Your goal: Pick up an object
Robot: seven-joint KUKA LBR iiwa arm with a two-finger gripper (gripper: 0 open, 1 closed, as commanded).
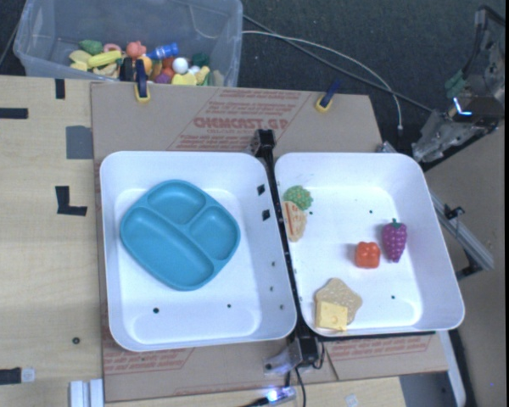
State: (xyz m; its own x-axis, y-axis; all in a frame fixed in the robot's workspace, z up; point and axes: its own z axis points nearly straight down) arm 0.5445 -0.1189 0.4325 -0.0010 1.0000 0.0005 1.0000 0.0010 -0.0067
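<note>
— Four toy foods lie apart in your right bin (pixel 348 189): grapes (pixel 394 240), pepper (pixel 367 254), cheese toast (pixel 335 302), carrot (pixel 295 212).
— The gripper (pixel 458 113)?
— Outside the bin's far corner, leaving them clear; you cannot tell its grip.

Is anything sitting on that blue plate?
No. The blue plate lies bare in the left bin; its three compartments show only blue.

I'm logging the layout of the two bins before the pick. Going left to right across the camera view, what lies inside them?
Blue divided plate → green-topped toy food against the right bin's left wall → toast with cheese → red pepper → purple grapes.
</note>
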